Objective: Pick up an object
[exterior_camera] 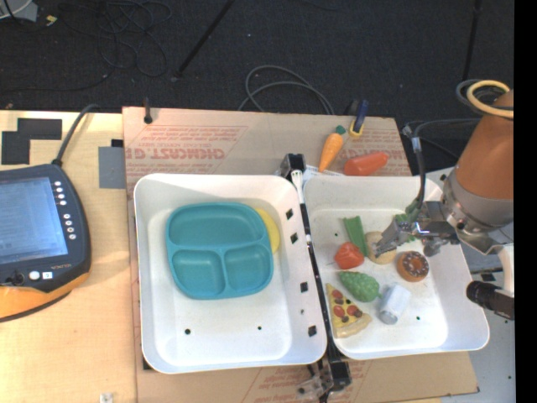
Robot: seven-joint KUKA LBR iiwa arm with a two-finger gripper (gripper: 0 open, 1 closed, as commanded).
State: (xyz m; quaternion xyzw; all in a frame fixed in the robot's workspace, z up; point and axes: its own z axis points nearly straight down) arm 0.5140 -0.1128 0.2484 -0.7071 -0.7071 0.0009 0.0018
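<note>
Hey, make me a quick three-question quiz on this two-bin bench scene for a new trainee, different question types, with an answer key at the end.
1. True or false: the teal divided plate lies in the right bin.
2. Multiple choice: where is the toy carrot? A) in the left bin B) on the cardboard behind the bins C) on the teal divided plate
3. Fill in: the end effector hovers over the ____ bin, near the donut.

Key: 1 false, it lies in the left bin. 2 B. 3 right.
</note>
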